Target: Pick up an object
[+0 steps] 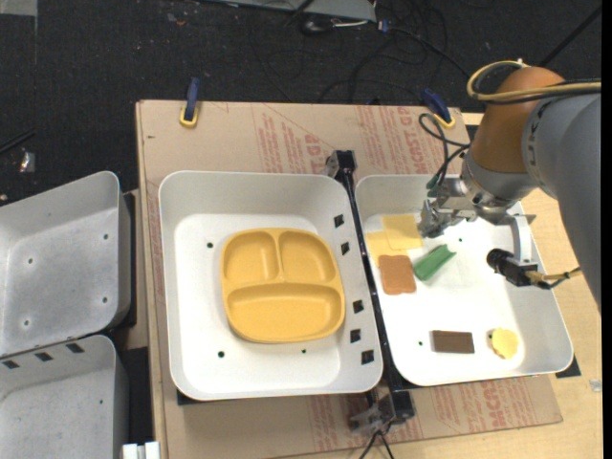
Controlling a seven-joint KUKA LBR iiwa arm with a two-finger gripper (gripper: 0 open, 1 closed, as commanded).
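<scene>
The robot arm's pincer hangs low over the back of the right bin, at the edge of a pale yellow slab; whether it is wide or narrow cannot be told from this angle, and nothing is seen caught in it. Just in front of it lies a green block, tilted on the bin floor, with a brown cracker-like piece touching a yellow square to its left. Nearer the front wall sit a dark brown bar and a small yellow lump, well apart from the pincer. The left bin holds a yellow divided tray, out of reach of the present pose.

The risk here is a miss: the slab and the square lie flat, offering little to close on, so the pincer may scrape the floor and come up bare. The pieces are crowded together, and a descent between them could shove the green block aside or nip two at once. The bin's dividing wall is close by.
</scene>
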